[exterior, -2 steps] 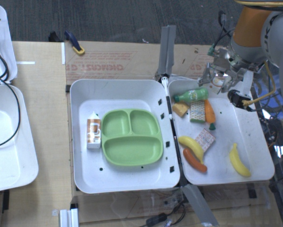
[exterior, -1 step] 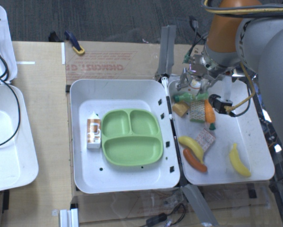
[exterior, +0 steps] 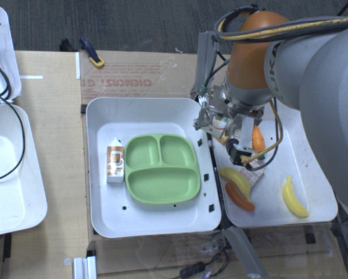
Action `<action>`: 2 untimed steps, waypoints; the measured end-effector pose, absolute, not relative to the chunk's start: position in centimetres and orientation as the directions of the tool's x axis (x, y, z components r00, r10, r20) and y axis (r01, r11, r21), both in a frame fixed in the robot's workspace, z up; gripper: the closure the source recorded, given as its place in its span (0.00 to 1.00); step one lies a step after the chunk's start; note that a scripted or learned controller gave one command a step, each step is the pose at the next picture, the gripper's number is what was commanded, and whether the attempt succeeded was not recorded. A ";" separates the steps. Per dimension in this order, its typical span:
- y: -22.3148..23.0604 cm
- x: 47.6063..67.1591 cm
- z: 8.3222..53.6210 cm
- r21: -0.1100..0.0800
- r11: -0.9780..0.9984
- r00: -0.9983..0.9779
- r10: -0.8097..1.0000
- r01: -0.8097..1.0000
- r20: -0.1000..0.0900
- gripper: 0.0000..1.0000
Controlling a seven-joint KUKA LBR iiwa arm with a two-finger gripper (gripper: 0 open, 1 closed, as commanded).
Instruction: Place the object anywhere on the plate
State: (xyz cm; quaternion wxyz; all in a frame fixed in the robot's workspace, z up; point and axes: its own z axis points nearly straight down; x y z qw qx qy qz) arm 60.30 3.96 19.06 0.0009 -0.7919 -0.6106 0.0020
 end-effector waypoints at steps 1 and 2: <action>9.6 58.0 19.1 -0.004 0.221 -0.221 0.975 0.975 -0.001 1.00; 9.5 58.0 19.1 -0.003 0.220 -0.220 0.975 0.975 -0.001 0.00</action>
